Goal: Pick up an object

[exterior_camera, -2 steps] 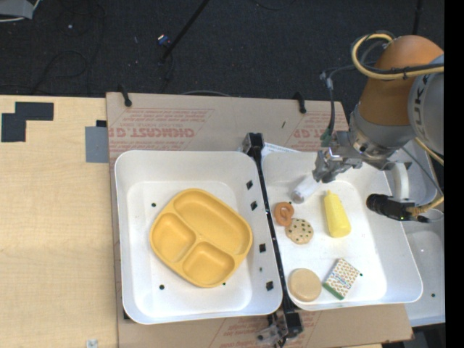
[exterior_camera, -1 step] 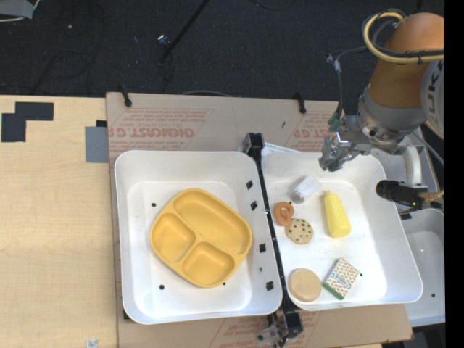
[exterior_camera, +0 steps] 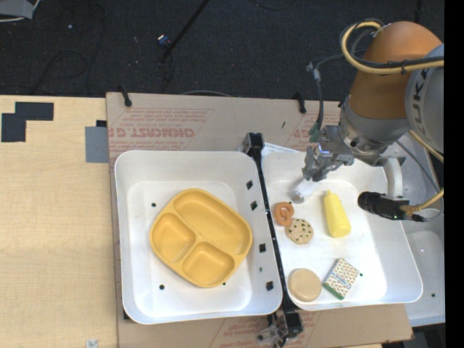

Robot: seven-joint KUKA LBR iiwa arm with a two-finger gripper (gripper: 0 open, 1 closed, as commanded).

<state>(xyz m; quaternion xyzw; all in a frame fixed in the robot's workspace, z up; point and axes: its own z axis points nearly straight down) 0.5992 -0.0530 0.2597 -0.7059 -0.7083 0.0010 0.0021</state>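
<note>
From above, two white bins sit side by side on the bench: the left bin holds a yellow divided plate, lying flat and a little askew, with three compartments. The right bin holds the small things. A yellow bottle lies on its side near the middle, its length running up and down the view. Left of it, close to the divider between the bins, an orange ring lies just above a speckled cookie — the two are touching or nearly so. Toward the near edge, a round tan disc lies beside a small green-and-white box, which is tilted. The arm comes in from the right, its orange band high in the view, and the gripper hangs over the upper left part of the right bin, just above the ring and up-left of the bottle. Whether its claw is spread or pressed together I cannot tell — the tip is a pale blur against the white floor, and nothing is seen between it.
</note>
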